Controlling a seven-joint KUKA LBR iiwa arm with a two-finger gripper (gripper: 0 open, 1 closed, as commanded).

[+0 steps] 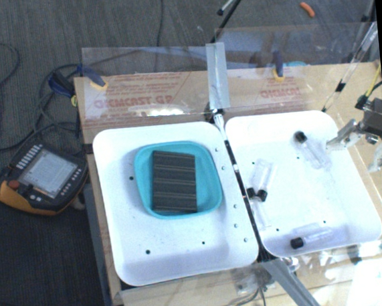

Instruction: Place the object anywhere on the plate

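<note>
dark ribbed block (174,181), flat on teal plate (209,181)

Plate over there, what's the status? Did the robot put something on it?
Gripper at right bin's far edge, holding nothing visible. Dark ridged block lies flat on blue plate, left bin. Clear vials scattered right.

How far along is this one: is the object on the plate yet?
It looks done: a dark ribbed block lies flat on the teal plate in the left bin. Nothing appears in hand; the gripper sits at the right bin's far edge, away from the plate. Three clear tubes with black caps lie in the right bin. Nothing obvious is left.
</note>
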